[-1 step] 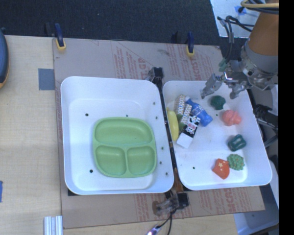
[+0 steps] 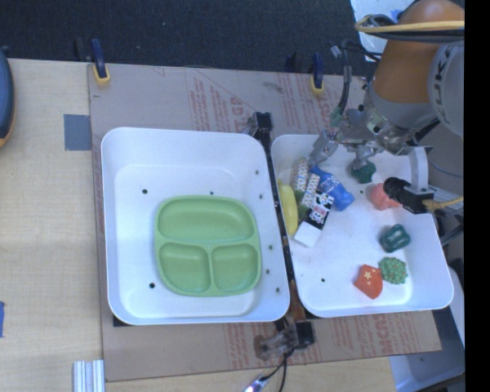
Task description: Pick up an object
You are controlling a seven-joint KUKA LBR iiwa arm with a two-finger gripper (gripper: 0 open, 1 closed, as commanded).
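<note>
End effector point(image 2: 353, 147) low over back of right bin point(image 2: 343, 296), near dark green piece point(image 2: 363, 171); grip state impossible to tell. Nothing seen lifted. Blue packet point(image 2: 325, 191), red piece point(image 2: 368, 281) lying in bin. Pick apparently not yet done.

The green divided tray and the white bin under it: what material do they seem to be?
The green three-compartment tray looks like moulded plastic, matte, with soft rounded edges. The left white bin under it seems thin, smooth plastic with a faint sheen, though the view cannot confirm this.
</note>
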